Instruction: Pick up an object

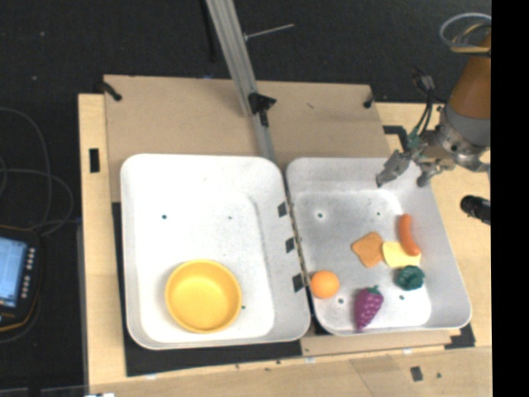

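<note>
My gripper (407, 173) hangs over the far right corner of the right bin (347, 188), open, with nothing between its two fingers. Below it in that bin lie an orange sausage (406, 233), an orange wedge (369, 249), a yellow piece (398, 255) and a dark green piece (409, 278). An orange ball (325, 284) and a purple grape bunch (368, 306) sit near the bin's front edge. The toys are well apart from the gripper.
A yellow bowl (203, 295) rests at the front of the left bin (198, 197). A slanted metal pole (235, 52) rises behind the bins. A tablet (15, 275) lies off the bench at the left.
</note>
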Motion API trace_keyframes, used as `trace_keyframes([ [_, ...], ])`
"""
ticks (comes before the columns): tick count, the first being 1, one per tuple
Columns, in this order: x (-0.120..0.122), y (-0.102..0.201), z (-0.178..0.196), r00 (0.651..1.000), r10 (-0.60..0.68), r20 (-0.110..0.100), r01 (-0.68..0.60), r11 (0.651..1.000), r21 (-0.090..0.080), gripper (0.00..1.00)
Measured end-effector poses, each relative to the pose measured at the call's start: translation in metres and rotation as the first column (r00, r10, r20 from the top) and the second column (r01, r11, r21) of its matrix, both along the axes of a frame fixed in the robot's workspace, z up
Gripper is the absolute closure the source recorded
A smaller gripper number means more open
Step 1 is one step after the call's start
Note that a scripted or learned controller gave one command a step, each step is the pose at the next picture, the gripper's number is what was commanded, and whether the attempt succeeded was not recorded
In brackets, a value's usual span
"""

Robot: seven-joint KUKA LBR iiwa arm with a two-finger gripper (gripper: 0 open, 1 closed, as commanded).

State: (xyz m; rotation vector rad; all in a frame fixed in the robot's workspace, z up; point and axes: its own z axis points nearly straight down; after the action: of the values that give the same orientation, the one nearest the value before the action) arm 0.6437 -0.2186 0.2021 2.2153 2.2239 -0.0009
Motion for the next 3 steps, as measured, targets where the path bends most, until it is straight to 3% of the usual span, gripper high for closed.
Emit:
trace_keyframes([
  [1, 0.0, 0.0, 0.0, 1.0, 0.001, -0.001, -0.001, 1.0, -0.001, 0.0],
  [3, -0.005, 0.004, -0.103, 1.0, 0.001, -0.004, -0.001, 1.0, 0.0, 0.0],
])
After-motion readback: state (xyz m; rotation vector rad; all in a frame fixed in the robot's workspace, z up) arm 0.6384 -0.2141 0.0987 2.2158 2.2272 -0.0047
